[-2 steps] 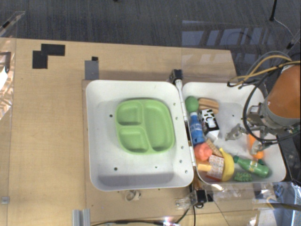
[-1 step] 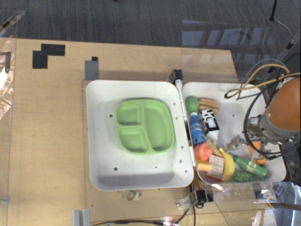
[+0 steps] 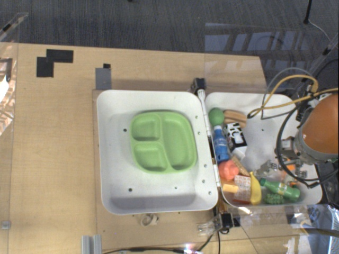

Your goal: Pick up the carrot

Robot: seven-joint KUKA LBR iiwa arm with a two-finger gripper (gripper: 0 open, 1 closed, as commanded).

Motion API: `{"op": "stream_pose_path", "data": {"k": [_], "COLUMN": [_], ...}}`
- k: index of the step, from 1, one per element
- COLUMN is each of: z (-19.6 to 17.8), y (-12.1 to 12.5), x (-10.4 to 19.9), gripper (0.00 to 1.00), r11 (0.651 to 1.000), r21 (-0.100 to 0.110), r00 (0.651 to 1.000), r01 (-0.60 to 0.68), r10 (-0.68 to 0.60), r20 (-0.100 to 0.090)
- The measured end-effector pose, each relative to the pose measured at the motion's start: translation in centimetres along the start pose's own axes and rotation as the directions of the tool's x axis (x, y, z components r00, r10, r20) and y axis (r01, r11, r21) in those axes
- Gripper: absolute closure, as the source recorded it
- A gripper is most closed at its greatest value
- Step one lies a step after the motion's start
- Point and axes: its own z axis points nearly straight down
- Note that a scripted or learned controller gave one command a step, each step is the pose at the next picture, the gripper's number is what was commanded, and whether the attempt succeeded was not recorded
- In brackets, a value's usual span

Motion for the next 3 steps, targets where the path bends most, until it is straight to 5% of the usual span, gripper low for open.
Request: {"op": "stream_pose_path", "data": {"k": [1, 2, 3], "z": [-1.1, -1.1, 0.3], "y": [-0.5, -0.5, -0.6], "x": [0.3, 0.3, 1.1], "gripper": [1.00, 0.00, 0.00], "r11": [1.000, 1.000, 0.998], "r21": [0.017, 0.016, -0.013], "r00": [1.000, 1.000, 0.998], "r01": [-0.005, -0.005, -0.065], "r10": [0.005, 0.005, 0.065], "r20": [-0.003, -0.003, -0.018]}}
